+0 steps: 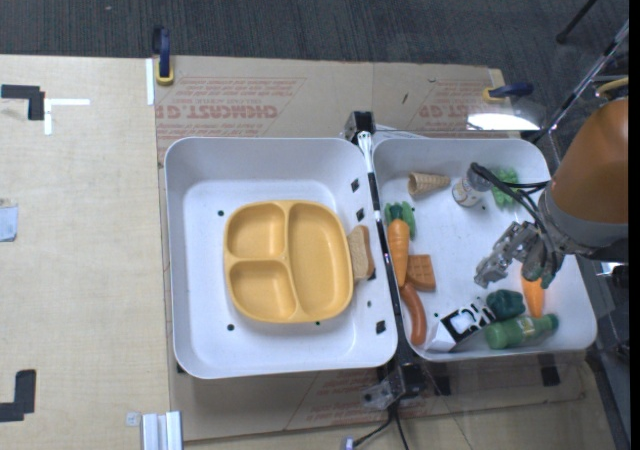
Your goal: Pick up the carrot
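Note:
A long orange carrot [398,246] with a green top lies along the left wall of the right bin [455,238]. My gripper [512,260] hangs over that bin's right side, well to the right of this carrot and not touching it. A second small orange piece with a green tip [536,297] lies just below and right of the gripper, close to it. Whether the two touch is unclear.
Beside the carrot are a brown cracker [421,271] and a sausage [415,314]. An ice-cream cone [428,182], a small cup [467,191], greens [506,178], a green bottle [521,329] and a black-and-white card [462,322] share the right bin. The left bin holds a yellow divided plate [290,260] and a bread slice [361,253].

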`<state>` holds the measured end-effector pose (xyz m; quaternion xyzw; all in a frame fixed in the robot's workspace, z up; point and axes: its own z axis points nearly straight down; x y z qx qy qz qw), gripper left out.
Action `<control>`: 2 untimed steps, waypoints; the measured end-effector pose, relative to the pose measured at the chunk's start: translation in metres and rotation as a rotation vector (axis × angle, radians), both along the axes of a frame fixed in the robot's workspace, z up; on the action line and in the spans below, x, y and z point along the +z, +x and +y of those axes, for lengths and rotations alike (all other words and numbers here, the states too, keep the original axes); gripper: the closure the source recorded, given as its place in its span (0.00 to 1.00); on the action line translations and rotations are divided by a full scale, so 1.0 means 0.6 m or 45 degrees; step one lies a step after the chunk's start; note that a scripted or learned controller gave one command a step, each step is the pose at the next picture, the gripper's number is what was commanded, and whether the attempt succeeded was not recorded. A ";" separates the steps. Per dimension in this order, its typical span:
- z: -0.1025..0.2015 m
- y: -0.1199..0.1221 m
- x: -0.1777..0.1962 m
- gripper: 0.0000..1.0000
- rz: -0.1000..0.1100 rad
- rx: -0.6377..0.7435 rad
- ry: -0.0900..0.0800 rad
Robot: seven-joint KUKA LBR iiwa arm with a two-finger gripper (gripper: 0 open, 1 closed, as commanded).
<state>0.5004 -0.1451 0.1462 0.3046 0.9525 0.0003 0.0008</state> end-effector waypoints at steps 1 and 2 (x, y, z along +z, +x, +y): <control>-0.131 -0.032 0.330 1.00 -0.011 0.013 -0.009; -0.130 -0.032 0.330 0.00 -0.010 0.013 -0.008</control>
